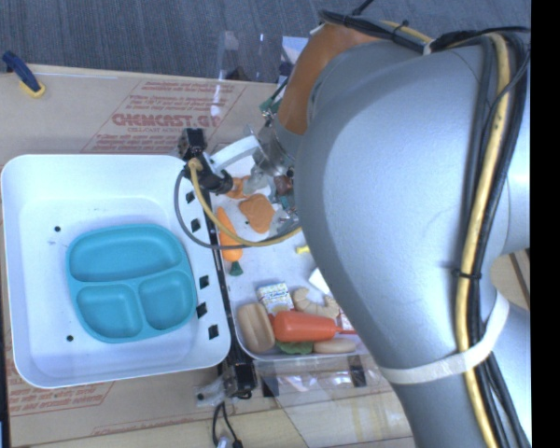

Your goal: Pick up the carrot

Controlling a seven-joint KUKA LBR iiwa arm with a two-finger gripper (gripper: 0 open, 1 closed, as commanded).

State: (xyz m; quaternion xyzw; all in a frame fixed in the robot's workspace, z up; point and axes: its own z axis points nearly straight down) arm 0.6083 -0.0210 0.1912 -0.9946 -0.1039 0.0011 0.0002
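One carrot — lying in the right bin's near end, among other toy food.
Smooth, tapered, orange-red, it rests between a tan bun-like piece on its left and pale pieces beside it. The gripper sits toward the far end, over an orange piece — whether it's clenched or released I cannot tell. I'd come nearer and close across the thick end.
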